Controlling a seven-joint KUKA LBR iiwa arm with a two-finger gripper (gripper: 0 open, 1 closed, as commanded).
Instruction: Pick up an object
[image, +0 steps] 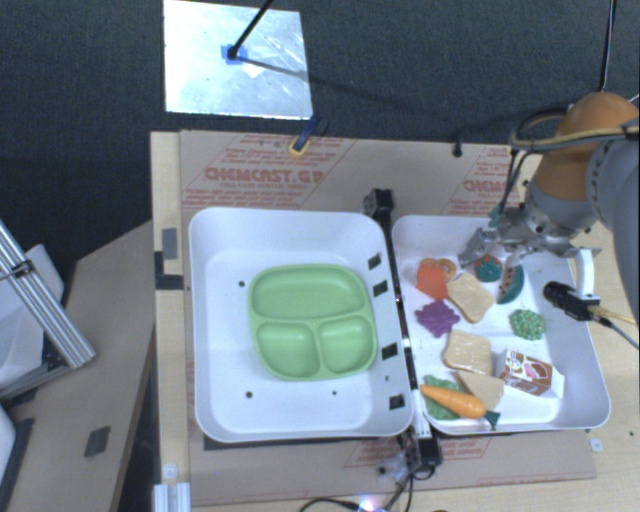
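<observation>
Glossy green three-compartment tray (310, 322) in the left bin (215, 330) (arm's jaws: grip state indiscernible).

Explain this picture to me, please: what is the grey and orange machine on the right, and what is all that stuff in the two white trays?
It is a robot arm, photographed by one camera fixed above the bench and looking down at a slant. Its gripper is a two-finger hand, hovering over the far end of the right bin. That bin holds toy food: a carrot, bread slices, a purple piece, a green bumpy piece and a small carton. The left bin holds a green divided plate. I cannot see anything between the fingers.
</observation>
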